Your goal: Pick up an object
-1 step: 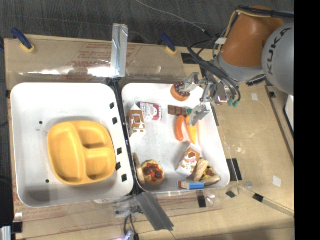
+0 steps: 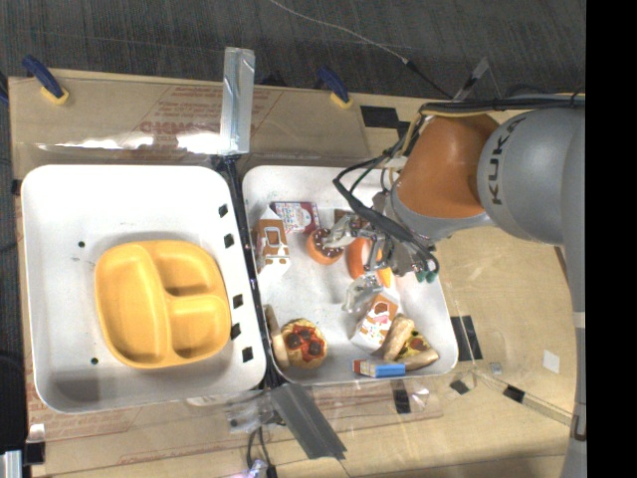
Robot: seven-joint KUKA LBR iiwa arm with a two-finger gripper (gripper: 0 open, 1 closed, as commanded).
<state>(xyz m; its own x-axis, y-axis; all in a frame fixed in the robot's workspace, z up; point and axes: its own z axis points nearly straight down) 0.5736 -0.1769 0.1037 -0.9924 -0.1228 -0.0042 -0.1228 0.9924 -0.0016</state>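
The tool [image 2: 366, 249] was positioned low in the right bin [image 2: 299, 182]; jaw state could not be determined, since wrist and cables hid it. An orange obj. [image 2: 356, 257] lay directly at the tool, a round red item [image 2: 322, 246] just to its left, a white packet [image 2: 375, 324] below it. A yellow divided tray [image 2: 161, 300] sat far left, in the left bin [image 2: 60, 197] on the worktop [image 2: 498, 307].

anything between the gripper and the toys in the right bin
Nothing visible. The gripper is already down among the toys in the right bin, beside the orange piece, with black cables looping above it.
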